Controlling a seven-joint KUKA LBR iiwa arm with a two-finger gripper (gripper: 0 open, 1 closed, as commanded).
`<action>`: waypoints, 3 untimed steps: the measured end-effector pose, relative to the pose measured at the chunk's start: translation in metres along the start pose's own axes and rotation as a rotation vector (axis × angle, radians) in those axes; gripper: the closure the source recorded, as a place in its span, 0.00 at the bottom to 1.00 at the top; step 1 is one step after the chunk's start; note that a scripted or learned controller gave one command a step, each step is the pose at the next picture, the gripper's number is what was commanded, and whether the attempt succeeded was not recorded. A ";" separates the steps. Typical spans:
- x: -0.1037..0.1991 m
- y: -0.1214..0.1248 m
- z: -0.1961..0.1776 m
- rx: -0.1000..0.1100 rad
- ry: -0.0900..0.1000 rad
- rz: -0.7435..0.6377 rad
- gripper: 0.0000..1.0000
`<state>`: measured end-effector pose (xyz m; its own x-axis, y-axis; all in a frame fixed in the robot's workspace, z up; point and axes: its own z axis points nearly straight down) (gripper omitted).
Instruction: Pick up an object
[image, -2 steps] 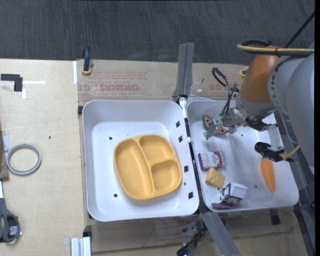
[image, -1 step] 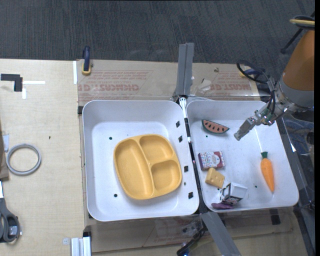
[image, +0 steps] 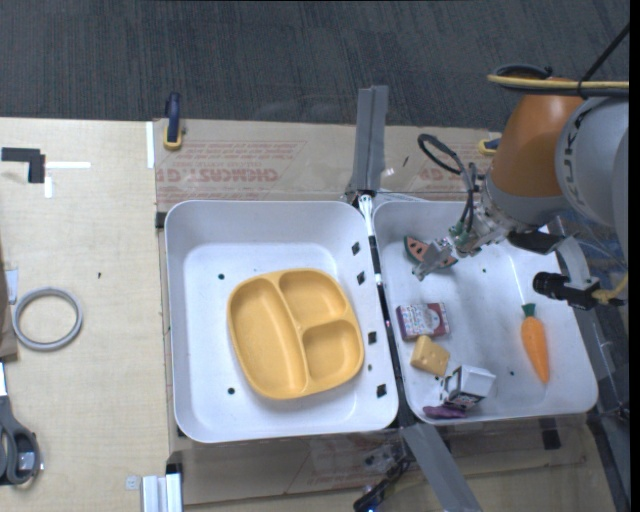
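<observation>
Arm's orange band sits highest, closest to the lens. Gripper low in right bin, upper-left part, fingers closed on watermelon slice toy. Below gripper: small red packet, cheese wedge; carrot well right of gripper.

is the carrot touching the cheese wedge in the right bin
Apart. The camera view shows the carrot near the bin's right side and the cheese wedge well to its left, bare white bin floor between them.
</observation>
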<state>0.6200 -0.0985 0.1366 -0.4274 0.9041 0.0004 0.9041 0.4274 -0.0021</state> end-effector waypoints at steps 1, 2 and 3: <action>-0.024 0.022 0.045 -0.002 -0.002 0.177 0.00; -0.024 0.022 0.045 -0.002 -0.002 0.177 0.00; -0.025 0.022 0.035 -0.002 -0.005 0.174 1.00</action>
<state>0.6503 -0.1113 0.1016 -0.2642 0.9644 -0.0044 0.9645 0.2642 0.0004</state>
